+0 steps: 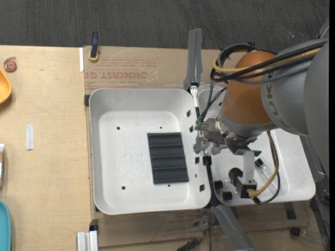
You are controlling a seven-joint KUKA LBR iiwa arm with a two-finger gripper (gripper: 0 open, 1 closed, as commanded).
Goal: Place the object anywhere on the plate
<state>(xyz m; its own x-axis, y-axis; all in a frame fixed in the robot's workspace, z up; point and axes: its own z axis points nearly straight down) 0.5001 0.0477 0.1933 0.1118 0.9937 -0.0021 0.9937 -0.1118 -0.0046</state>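
Note:
A black ribbed rectangular plate [167, 158] lies flat a little right of the middle of the left bin [104, 140]. My gripper [205, 151] hangs low at the left edge of the right bin [293, 187], by the wall between the two bins and to the right of the plate. The grey arm with its orange band [251, 95] covers most of the right bin. I see nothing held at the gripper, and the wrist hides what lies beneath it. A small black piece [227, 195] sits near the right bin's front edge.
A cardboard sheet [125, 69] lies behind the left bin, with a blue clamp [94, 45] at its corner. On the wooden bench to the left are a yellow thing [3, 90], a small white strip [30, 137] and a teal thing [2, 226].

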